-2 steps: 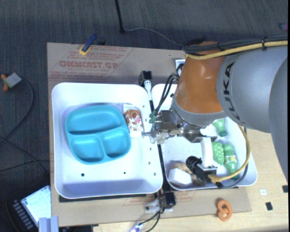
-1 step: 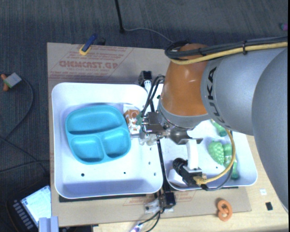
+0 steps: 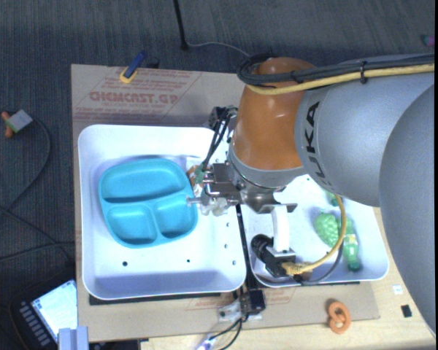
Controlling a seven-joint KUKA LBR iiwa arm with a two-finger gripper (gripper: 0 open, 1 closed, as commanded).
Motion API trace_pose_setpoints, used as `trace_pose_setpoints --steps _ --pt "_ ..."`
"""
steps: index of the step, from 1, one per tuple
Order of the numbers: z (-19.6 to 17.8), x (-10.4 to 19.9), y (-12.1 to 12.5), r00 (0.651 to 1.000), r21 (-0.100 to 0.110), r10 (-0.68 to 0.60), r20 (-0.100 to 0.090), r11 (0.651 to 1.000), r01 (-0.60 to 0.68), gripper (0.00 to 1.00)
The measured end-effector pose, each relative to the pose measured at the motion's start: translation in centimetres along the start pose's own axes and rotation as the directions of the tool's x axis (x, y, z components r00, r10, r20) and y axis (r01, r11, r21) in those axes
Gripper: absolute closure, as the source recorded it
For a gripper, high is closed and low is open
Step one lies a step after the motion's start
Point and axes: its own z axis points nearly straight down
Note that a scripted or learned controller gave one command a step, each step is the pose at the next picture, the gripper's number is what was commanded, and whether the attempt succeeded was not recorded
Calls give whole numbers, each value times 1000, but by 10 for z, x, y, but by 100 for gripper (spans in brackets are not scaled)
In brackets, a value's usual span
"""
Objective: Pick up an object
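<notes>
Tool (image 3: pixel 204 195) at one blue tray (image 3: pixel 146 199); two bins (image 3: pixel 95 268).

A divided tray (image 3: pixel 147 201) is lying in the left bin (image 3: pixel 109 275), filling its upper left part. The arm (image 3: pixel 292 130) is reaching in from the right of the frame, its wrist hanging over the divide between the bins. In the right bin (image 3: pixel 376 265), two small objects (image 3: pixel 326 226) (image 3: pixel 350 252) are sitting near the right wall. A ring-shaped piece (image 3: pixel 339 315) is lying on the board (image 3: pixel 131 97) below that bin.
</notes>
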Motion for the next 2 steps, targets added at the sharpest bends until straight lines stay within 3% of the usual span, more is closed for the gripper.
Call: trace_pose_setpoints --steps 1,2 --pt "61 7 81 1000 1 2 2 1000 -2 100" --pt "51 35 185 1000 -1 0 2 1000 0 100"
